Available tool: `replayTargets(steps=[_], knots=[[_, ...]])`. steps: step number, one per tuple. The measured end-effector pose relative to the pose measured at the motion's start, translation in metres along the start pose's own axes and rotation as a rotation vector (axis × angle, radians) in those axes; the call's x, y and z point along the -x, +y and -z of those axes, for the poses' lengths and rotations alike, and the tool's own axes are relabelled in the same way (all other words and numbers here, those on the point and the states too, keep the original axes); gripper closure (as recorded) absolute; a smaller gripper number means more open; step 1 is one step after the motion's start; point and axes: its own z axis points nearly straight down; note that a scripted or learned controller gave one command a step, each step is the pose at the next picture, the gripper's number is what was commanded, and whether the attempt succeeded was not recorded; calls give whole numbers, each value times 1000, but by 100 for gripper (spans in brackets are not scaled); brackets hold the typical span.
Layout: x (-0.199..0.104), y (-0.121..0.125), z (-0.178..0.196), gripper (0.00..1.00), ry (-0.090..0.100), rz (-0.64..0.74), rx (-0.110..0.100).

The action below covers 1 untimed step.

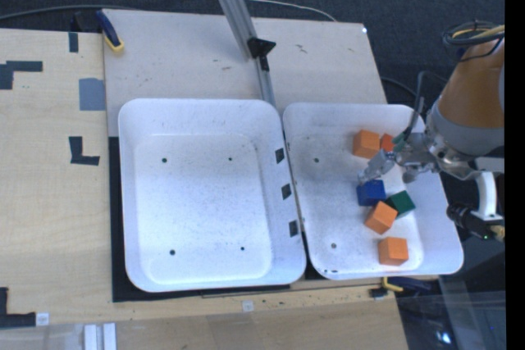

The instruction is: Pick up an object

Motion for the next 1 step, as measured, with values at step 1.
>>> replayTargets(steps=[1], knots=[[-10, 12, -92, 0, -8, -1, 20]])
